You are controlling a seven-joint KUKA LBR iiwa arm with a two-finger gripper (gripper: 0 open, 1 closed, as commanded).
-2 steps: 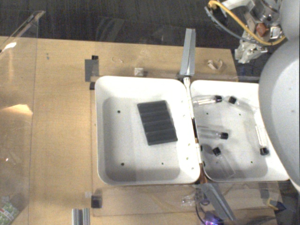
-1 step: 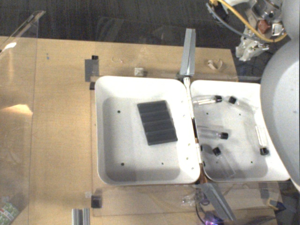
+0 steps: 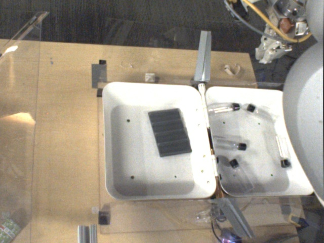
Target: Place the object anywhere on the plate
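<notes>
**Plate waits in one bin, tubes lie in the other**

The dark ribbed plate lies flat on the floor of the left bin, turned a little askew to the bin's walls, with bare white floor all round it. Nothing rests on it.

To the right of the plate, past the seam where the two bins meet, the right bin holds the objects: several clear tubes with black caps. One capped tube lies up-right of the plate, near the far wall, and a loose-looking black cap sits just beyond it. A second tube lies about level with the plate's lower end, close to the seam. Below that is another black cap; I can't make out its tube clearly. Farthest from the plate, a third tube lies lengthwise by the arm's broad grey body.

The gripper hangs well up and to the right of the plate, beyond the bins' far edge, under a yellow cable. From here I can't tell whether it is open or closed, and I see nothing carried in it.

A grey post stands beyond the plate, at the top of the seam.
</notes>
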